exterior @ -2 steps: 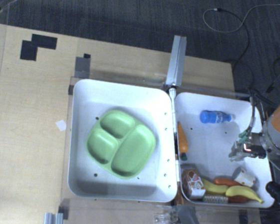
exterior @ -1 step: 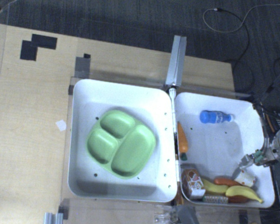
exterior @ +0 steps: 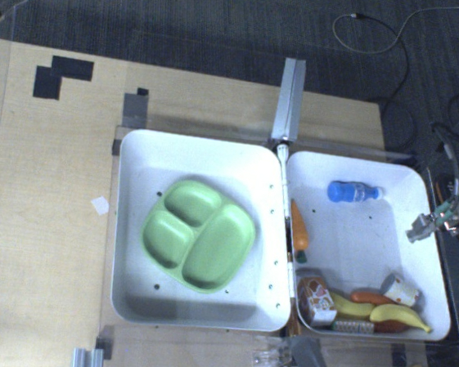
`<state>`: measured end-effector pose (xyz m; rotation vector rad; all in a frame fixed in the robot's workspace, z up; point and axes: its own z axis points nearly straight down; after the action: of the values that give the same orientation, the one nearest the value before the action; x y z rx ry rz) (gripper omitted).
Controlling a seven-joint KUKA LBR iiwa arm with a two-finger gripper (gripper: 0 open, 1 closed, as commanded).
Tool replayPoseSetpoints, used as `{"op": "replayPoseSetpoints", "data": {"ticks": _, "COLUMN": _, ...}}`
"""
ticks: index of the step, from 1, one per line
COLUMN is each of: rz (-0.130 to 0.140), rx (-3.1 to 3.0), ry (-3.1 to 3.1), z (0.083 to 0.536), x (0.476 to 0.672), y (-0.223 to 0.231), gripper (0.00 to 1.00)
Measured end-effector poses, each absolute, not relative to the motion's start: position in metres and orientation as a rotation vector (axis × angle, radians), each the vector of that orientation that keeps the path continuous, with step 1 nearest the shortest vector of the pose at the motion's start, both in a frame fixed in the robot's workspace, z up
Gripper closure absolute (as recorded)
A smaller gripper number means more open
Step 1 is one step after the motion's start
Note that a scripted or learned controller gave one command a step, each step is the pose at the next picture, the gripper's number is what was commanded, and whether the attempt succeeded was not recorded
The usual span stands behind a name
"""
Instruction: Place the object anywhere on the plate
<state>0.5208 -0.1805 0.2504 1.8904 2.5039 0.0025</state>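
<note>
A green sectioned plate [exterior: 199, 234] is seen lying in the middle of the left bin [exterior: 123, 290], with nothing resting in any of its three compartments, so the placing step is judged not yet done. The candidate objects are all gathered in the right bin [exterior: 388, 238]: a blue bottle [exterior: 354, 192] is lying on its side near the far edge, an orange carrot-like piece [exterior: 298, 227] is laid along the left wall beside the divider, and a cluster is crowded along the near edge, made up of a brown-and-white packet [exterior: 316, 300] in the near-left corner, a banana [exterior: 399, 318], a red chilli-like piece [exterior: 373, 298] just behind it, and a small pale cup [exterior: 403, 289] tipped on its side near the near-right corner. Which of these is meant to be moved cannot be told. The gripper [exterior: 423, 229] is seen at the right edge of the right bin, well apart from every object, and nothing is seen between its fingers; how far it is opened cannot be made out, since it is small and partly cut off. The task is therefore judged to be at its very start: an object is yet to be picked, carried across the divider and set down on the plate.
</note>
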Motion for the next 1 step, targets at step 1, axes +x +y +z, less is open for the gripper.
{"op": "replayPoseSetpoints", "data": {"ticks": 1, "rz": 0.002, "rx": 1.574, "ry": 2.716, "z": 0.2135, "x": 0.4886, "y": -0.1014, "gripper": 1.00}}
